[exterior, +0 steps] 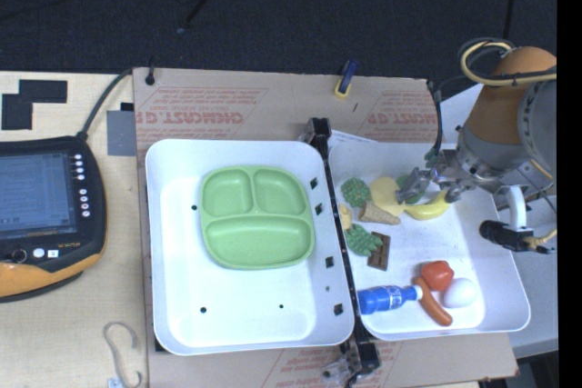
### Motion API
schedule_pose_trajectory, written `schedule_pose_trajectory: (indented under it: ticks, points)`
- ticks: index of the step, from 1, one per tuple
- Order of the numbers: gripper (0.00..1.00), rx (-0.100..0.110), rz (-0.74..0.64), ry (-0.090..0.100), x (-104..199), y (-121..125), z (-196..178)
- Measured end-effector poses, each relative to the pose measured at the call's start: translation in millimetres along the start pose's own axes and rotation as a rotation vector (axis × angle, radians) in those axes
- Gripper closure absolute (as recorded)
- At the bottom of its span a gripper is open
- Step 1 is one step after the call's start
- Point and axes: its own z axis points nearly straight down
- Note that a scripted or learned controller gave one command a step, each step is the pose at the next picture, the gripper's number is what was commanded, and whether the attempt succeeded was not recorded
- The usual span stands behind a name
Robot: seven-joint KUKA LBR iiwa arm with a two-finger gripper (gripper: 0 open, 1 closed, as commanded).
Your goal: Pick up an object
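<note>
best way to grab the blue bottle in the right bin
Grip the blue bottle across the middle of its body, coming straight down from above. It lies flat, pointing left to right, so the pincer should close across its narrow width. Its cap end sits beside the orange sausage.

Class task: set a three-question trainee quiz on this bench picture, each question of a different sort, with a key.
1. True or false: the green divided plate lies in the left bin.
2. Multiple choice: the blue bottle in the right bin lies nearest which edge of that bin? A. far edge B. near edge C. right edge
3. Short answer: which toy food does the gripper hang closest to?

Key
1. True.
2. B: it lies by the near edge, beside the divider between the bins.
3. The yellow banana, at the far side of the right bin.
</note>
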Motion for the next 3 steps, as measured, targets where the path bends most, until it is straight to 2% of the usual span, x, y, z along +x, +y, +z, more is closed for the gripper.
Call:
schedule_pose_trajectory:
  ticks: [1,2,3]
  points:
    - [0.0,-0.022,-0.002,-0.012,-2.5,6.7,11.0]
    - [1.0,-0.014,-0.003,-0.005,-0.8,5.4,6.9]
    - [1.0,-0.004,-0.001,0.0,-6.9,10.0,-36.8]
